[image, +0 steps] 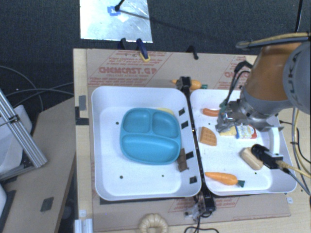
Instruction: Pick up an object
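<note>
Over the right bin [279, 183], near its far edge, the gripper [224, 122] hovers; opening unclear. Descend straight onto the waffle piece [208, 136].

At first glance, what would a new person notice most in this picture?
The blue divided plate in the left bin catches the eye first. Next, the grey and orange arm reaches over the right bin, its tool low above the toy food, near a waffle and carrot.
</note>
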Tool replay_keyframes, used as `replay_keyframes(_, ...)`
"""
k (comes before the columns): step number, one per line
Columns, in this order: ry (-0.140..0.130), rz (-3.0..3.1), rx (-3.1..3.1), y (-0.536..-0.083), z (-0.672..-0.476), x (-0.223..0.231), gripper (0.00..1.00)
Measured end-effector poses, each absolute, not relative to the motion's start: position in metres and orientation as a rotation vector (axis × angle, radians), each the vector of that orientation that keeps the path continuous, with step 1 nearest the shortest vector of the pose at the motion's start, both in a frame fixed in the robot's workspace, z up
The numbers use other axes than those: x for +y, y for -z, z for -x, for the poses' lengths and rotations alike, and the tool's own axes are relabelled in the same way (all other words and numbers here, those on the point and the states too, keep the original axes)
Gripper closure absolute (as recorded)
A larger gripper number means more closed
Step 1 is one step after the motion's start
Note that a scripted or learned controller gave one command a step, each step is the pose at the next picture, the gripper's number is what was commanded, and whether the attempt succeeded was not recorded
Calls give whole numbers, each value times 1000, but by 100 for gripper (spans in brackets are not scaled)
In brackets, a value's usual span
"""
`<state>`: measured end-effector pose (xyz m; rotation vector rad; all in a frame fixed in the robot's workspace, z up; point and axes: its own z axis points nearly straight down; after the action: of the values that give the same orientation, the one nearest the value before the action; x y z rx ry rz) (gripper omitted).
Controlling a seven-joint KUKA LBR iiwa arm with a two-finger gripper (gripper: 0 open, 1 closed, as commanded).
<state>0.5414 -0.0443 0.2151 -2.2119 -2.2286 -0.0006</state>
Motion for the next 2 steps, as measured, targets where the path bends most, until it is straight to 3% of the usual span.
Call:
replay_keyframes(1, 0, 2213, -2228, -215, -517, -24, 100)
replay_keyframes(2, 4, 2219, -2227, -232, -517, -28, 100)
